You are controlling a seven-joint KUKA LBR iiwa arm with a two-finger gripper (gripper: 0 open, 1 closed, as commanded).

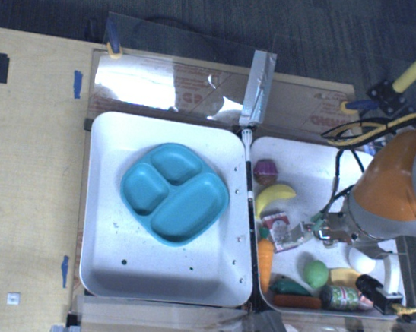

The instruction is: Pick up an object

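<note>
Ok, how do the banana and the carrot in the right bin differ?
The banana is yellow and curved; the carrot is orange and straight. The banana lies slantwise in the upper part of the right bin, below a small purple item; the carrot lies lengthwise along the bin's left wall, lower down. The banana looks thicker, the carrot slimmer. Both lie flat near the left side of that bin, apart from the gripper.

Pale wooden bench (15, 173), perhaps dark carpet (216, 1)
</note>
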